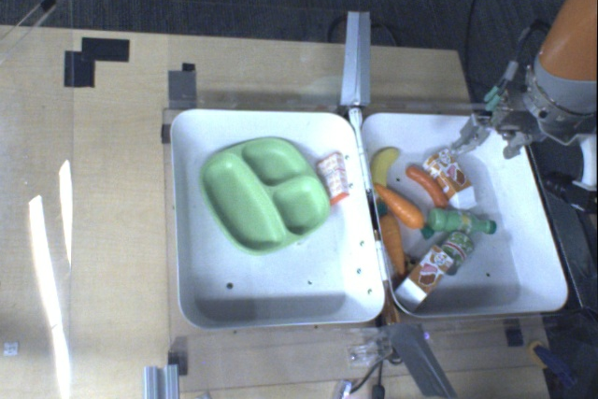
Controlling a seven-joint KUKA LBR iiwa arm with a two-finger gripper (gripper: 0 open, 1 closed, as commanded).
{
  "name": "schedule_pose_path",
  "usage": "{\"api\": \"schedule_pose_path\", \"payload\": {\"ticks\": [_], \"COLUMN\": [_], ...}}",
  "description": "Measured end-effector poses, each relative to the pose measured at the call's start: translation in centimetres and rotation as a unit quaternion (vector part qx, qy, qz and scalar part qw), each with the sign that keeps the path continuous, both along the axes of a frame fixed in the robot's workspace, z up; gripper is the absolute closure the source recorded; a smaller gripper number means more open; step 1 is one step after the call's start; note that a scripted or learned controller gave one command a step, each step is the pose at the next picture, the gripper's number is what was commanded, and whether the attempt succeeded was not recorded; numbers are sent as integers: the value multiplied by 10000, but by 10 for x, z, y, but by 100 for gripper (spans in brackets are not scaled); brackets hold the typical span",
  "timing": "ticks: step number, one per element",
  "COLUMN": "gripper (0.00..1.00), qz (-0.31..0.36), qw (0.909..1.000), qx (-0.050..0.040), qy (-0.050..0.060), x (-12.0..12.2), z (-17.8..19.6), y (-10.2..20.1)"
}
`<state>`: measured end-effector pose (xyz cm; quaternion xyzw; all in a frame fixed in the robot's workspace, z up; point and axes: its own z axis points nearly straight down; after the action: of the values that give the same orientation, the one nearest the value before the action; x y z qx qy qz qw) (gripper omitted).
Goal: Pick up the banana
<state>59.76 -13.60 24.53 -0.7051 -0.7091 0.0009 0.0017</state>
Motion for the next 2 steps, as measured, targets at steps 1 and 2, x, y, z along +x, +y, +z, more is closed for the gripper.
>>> {"api": "schedule_pose_path", "payload": {"ticks": [1,2], "gripper": [0,0], "qz": [-70,-184], "qw": [10000,9998], "qx": [-4,-4], "qy": [-4,-26], "x": [20,54], "z": [-64,-141], "y": [-51,-42]}}
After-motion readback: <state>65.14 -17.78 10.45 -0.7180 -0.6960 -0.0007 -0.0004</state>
